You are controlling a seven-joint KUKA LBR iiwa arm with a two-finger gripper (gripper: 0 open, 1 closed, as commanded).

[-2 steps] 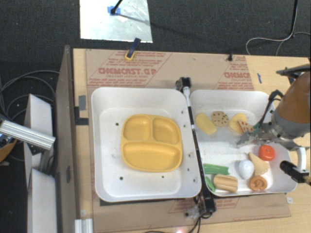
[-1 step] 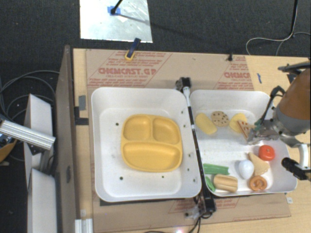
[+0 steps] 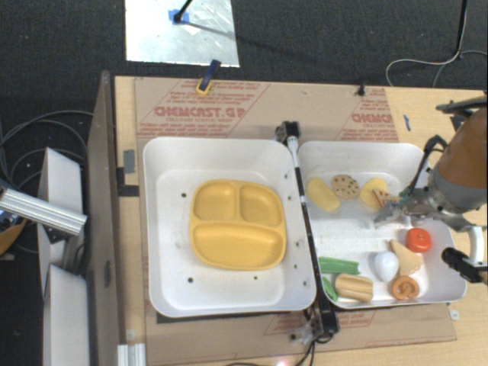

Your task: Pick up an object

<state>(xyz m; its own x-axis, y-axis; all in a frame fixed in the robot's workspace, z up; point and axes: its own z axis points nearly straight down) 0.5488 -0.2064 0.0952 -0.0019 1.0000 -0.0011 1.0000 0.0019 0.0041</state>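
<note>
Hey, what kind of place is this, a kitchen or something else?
Most likely a robotics lab bench, not a kitchen: two shallow white plastic bins sit on cardboard, the food is plastic toys like the round chocolate-chip cookie, and a grey robot arm's gripper reaches in among them.

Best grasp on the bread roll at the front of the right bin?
Take the bread roll across its short width at mid-length, from straight above. It lies flat with its long axis left to right. Green pieces touch its far and left sides and the bin wall is close in front, so finger room is probably tight.
</note>
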